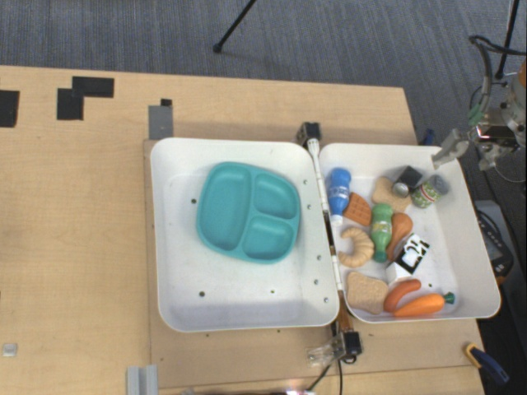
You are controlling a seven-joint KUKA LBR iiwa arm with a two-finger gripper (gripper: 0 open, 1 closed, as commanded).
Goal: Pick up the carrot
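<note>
Checking frame: we saw carrot [422, 305] lying in right bin [486, 257], front corner, beside the sausage [403, 292]. Pincer [494, 130] off at counter's right edge; its state, we couldn't tell.

Light wooden bench [74, 245] fills left and bottom of camera view, grey carpet beyond its far edge. Two shallow white bins sit directly on it, side by side, touching along middle seam: left bin [177, 303], right bin [473, 245]. Black tape patches [82, 95] on bench top at far left. Small grey bracket [160, 120] just behind left bin's far corner. Black clamp [310, 131] at far end of seam.
</note>
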